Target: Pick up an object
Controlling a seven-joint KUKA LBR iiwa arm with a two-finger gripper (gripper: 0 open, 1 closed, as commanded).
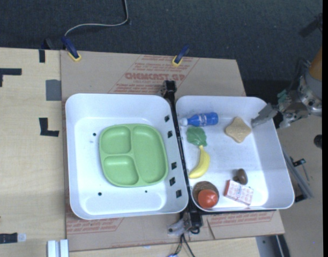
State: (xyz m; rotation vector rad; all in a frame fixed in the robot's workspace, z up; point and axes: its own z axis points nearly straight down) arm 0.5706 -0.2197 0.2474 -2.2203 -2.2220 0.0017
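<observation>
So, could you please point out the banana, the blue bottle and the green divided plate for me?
banana (pixel 200 163): camera view, middle of its yellow curve.
blue bottle (pixel 202 119): camera view, middle of its body.
green divided plate (pixel 134 155): camera view, on the ridge between its compartments.

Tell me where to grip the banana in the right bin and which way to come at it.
Grip the banana across its thick middle, coming straight down from above. It lies flat on the bin floor, curved, running roughly top to bottom, so fingers closing left-right span its narrow width. Its upper tip touches the green toy and the lower end nears the bowl, so the middle probably gives most room.
</observation>
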